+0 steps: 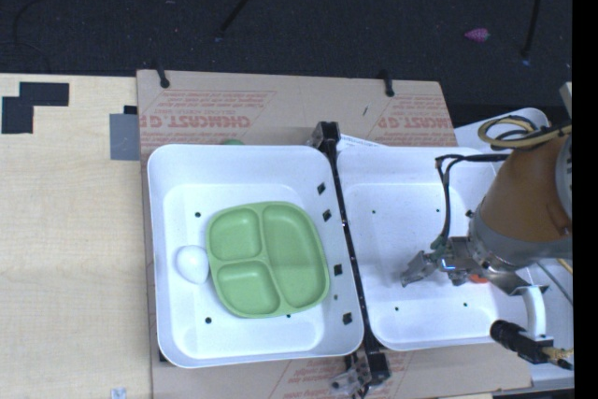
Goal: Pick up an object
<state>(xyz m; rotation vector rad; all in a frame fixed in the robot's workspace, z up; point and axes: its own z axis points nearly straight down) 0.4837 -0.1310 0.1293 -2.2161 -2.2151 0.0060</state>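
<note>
Left bin [177,173] — a green three-compartment plate [267,259] is being carried on its floor, a white egg-shaped object [192,263] touching the plate's left edge. Right bin [392,173] — the gripper [422,267] is being held low over its floor; its state cannot be told.

The end effector [425,264] hangs over the right bin [392,332]. Well to its left, in the left bin [168,192], lies a divided tray [266,258], an egg [192,263] touching the tray's far side.
</note>
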